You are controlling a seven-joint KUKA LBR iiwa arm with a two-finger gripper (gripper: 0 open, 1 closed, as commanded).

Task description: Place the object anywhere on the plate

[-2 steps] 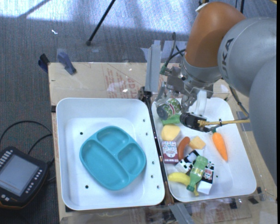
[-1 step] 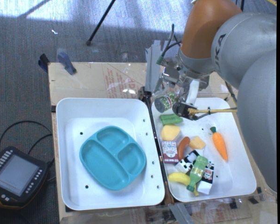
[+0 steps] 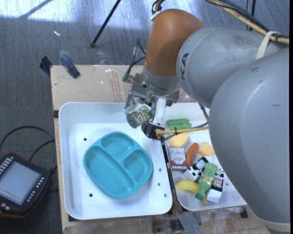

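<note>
- Can-shaped object (image 3: 138, 116), small and cylindrical with a green-and-white label, is seen at the gripper (image 3: 140, 115), above the left bin's (image 3: 71, 116) upper right corner; it appears to be pinched between the fingers, tilted, with one round end turned toward the camera; the hold is judged likely but not certain, since the fingers are largely masked by the wrist hardware.
- Plate (image 3: 118, 165), turquoise and divided into three compartments, lies flat in the left bin; it is placed down and to the left of the held object, near but not beneath it; its long axis runs from upper left to lower right.
- The coming move is judged to turn on that offset; the object would have to be carried down-left until it stands over the plate, the nearest compartment being the upper right one.
- The height of the object above the bin floor cannot be read from the slanted view; whether it hangs free or touches the bin wall cannot be told.
- The right bin (image 3: 234, 199) holds a cluster of toy food, including a banana (image 3: 187, 185), a green bottle (image 3: 205, 181) and a small carton (image 3: 177, 158); much of it is cut off by the grey arm (image 3: 244, 96).
</note>
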